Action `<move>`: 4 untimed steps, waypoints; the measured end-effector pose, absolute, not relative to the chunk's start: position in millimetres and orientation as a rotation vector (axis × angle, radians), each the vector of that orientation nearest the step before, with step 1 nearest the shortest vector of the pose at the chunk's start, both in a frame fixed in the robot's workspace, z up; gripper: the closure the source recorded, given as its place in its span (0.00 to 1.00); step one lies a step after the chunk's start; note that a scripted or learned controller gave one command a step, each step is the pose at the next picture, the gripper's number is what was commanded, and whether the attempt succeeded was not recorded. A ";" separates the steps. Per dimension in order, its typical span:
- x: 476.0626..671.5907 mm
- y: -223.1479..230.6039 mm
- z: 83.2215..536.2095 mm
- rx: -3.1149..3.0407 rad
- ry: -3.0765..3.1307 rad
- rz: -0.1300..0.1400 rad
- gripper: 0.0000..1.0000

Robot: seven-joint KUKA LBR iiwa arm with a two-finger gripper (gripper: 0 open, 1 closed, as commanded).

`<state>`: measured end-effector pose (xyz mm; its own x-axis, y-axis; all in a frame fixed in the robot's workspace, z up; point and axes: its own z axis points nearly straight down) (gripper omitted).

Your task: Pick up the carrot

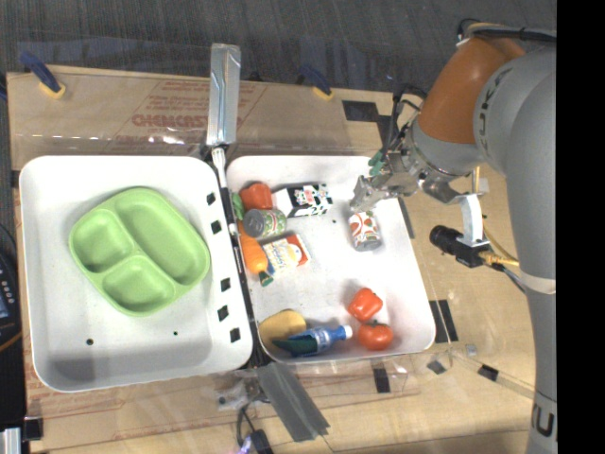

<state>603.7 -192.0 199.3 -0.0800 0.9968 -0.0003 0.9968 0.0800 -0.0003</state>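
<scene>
1. Two shallow white bins are seen side by side on the bench, the left bin and the right bin, parted by a divider strip with black clips
2. A green sectioned plate is laid in the left bin, towards its upper left part
3. The carrot is found in the right bin, close against its left wall, about halfway down, with its green end pointing downward to the right
4. Just above the carrot a small tin can is lying on its side, and above that a red-orange piece is placed
5. A small printed packet is set just beside the carrot on its right, and a black-and-white carton is lying near the upper middle of the bin
6. A white can with red print is standing near the bin's right side, directly below the gripper
7. The gripper is held above that can, well apart from the carrot; whether its fingers are wide or narrow cannot be told, and nothing is seen between them
8. Along the lower part of the right bin a red pepper, a tomato, a blue bottle and a yellow piece are gathered
</scene>
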 end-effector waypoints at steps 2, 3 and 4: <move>604.8 -133.9 96.6 -1.942 -2.477 -0.003 1.00; 605.4 -133.8 107.1 -1.938 -2.481 -0.002 1.00; 619.9 -163.6 92.6 -1.772 -2.596 0.001 1.00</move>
<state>619.9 -163.6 92.6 -0.3643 0.9313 -0.0012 0.9313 0.3643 0.0001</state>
